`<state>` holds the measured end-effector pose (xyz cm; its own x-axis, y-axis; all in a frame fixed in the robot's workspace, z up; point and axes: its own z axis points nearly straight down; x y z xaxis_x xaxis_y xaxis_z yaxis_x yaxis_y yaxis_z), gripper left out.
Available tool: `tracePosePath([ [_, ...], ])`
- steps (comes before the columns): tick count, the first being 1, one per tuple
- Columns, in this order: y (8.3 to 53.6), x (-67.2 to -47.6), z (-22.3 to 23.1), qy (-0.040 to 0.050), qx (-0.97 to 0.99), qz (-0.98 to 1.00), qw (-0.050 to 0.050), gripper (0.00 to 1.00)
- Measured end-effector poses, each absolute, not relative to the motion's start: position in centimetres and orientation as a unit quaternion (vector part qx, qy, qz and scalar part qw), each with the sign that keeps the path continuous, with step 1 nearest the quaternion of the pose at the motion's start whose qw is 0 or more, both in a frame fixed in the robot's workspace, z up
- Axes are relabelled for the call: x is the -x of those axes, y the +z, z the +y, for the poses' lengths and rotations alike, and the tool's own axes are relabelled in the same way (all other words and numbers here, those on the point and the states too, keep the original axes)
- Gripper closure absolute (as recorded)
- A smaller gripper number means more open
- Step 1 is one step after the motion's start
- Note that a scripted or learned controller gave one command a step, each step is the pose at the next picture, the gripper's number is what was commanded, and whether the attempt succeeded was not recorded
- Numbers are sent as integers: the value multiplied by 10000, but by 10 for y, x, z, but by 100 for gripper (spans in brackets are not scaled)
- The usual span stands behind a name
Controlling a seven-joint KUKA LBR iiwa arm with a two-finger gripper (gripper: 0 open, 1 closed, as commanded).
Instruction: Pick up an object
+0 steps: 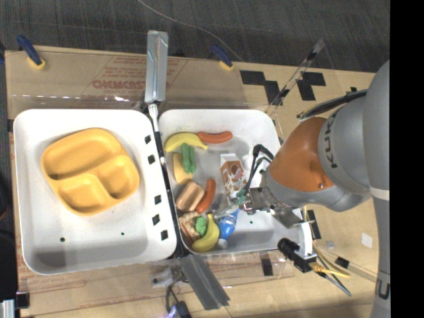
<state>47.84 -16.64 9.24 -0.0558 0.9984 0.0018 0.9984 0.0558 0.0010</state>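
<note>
Right bin holds toy food; left bin, tray.

The grey arm comes in from the right, its orange band above the wrist bent down and leftward. The pincer hangs low at the wrist's left end, too hidden to judge.

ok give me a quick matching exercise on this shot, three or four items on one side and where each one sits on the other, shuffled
Things:
1. yellow divided tray
2. hot dog
3. blue bottle
4. gripper

Places:
A. near the front edge of the right bin
B. over the right bin, beside the snack packet
C. in the left bin
D. near the back of the right bin

Pairs: 1-C, 2-D, 3-A, 4-B
</note>
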Motion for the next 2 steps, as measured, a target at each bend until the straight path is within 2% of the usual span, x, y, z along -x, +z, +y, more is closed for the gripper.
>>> tracePosePath([
  [1, 91, -590, -142, 3, 7982, -6024, 13, 0],
  [2, 102, -590, -142, 7, 7962, -6050, 19, 100],
])
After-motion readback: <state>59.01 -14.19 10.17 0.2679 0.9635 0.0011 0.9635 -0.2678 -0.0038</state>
